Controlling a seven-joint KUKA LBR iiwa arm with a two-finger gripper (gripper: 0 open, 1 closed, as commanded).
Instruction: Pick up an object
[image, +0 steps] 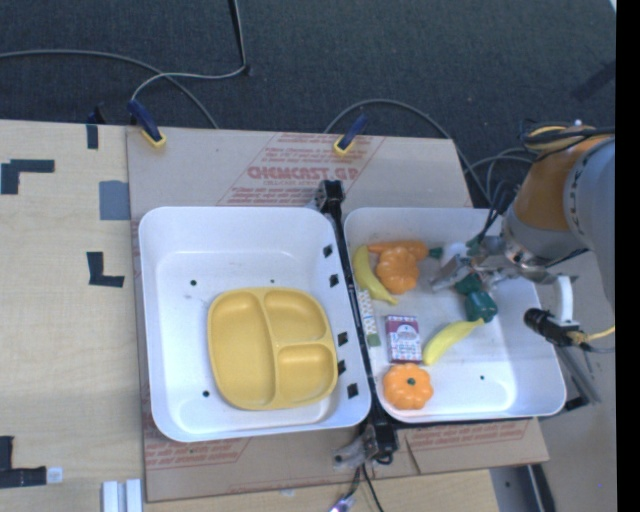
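Observation:
The right bin (520, 400) holds several items. An orange pepper-like toy (398, 265) lies at the back left beside a yellow banana (364, 278). A red and white small box (403, 338) lies in the middle, with a second banana (450, 340) to its right and an orange pumpkin (407, 386) at the front. A dark green object (479, 300) lies right of centre. My gripper (450, 272) hangs low over the bin's back right part, just up and left of the green object and right of the pepper toy.
The left bin (170, 300) holds a yellow divided plate (272, 345). The divider between the two bins (345, 290) runs down the middle. Cables (575, 335) and the arm's body (560, 200) crowd the right bin's right rim. Yellow clamps (350, 135) pin the cardboard behind.

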